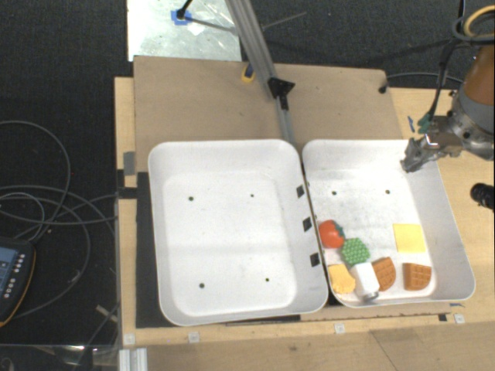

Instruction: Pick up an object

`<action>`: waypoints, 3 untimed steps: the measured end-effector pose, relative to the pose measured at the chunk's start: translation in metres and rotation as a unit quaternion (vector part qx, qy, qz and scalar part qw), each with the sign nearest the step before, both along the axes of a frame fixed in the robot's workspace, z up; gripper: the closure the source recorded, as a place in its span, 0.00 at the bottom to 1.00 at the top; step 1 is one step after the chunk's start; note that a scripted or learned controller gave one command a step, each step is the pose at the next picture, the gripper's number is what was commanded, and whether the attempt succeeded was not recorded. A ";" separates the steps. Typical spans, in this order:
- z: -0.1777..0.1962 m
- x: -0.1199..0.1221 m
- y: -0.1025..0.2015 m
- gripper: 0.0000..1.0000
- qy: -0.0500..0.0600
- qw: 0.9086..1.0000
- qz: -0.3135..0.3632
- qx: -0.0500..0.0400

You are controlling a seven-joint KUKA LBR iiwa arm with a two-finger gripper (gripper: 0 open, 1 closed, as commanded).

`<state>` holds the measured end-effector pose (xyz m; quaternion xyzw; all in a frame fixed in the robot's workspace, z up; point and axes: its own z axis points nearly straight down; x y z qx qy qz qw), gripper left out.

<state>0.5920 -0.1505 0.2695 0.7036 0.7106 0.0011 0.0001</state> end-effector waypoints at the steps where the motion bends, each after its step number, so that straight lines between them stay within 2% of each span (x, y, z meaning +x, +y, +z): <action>1: -0.011 -0.007 0.062 1.00 0.001 1.000 0.001 0.001; 2: -0.025 -0.020 0.116 1.00 0.001 1.000 0.000 0.001; 3: -0.032 -0.021 0.164 1.00 0.001 1.000 0.000 0.000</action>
